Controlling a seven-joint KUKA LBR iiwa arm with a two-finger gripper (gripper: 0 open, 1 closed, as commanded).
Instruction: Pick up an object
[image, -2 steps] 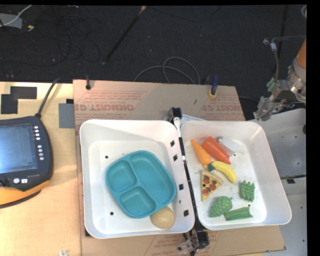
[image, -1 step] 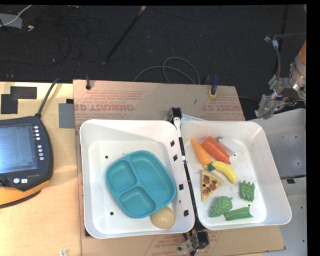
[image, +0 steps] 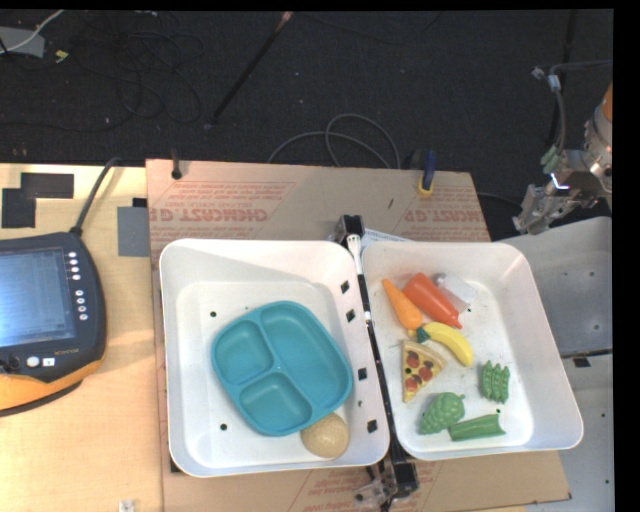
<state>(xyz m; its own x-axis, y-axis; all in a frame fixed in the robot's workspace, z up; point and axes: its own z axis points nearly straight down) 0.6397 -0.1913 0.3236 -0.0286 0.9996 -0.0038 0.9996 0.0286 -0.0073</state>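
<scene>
The right bin holds several toy foods: an orange carrot, a red-orange piece, a yellow banana, a pizza slice, a broccoli floret, a green cucumber and a leafy green piece. In the left bin lie a teal divided plate and a tan round lump at the plate's near corner. My gripper hangs outside the bins, beyond the right bin's far right corner, well away from every object.
A teach pendant with a screen lies on the bench left of the bins. Cardboard sits under both bins. Cables trail over the dark floor behind. A grey plate borders the right bin.
</scene>
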